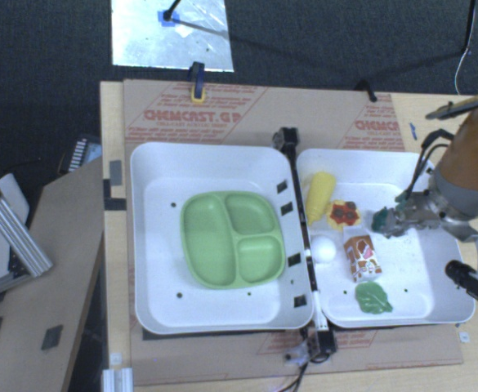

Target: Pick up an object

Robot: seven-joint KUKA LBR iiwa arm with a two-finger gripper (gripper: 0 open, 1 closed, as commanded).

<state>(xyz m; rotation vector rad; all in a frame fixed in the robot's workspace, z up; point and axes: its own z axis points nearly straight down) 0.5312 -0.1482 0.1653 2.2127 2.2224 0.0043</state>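
Observation:
The right bin (410, 284) holds a yellow corn-like piece (319, 194), a red and orange piece (345, 214), a white ball (323, 250), a small brown and white carton (362, 256) and a green blob (373, 298). My gripper (386, 221) hangs over the right bin, just right of the red and orange piece and above the carton. Its dark tip is blurred and small.
The left bin (157, 186) carries a green divided plate (231, 239). A black divider with clips (296, 219) runs between the two bins. The grey arm with its orange band (467, 166) reaches in from the right. Cardboard (222, 113) lies under the bins.

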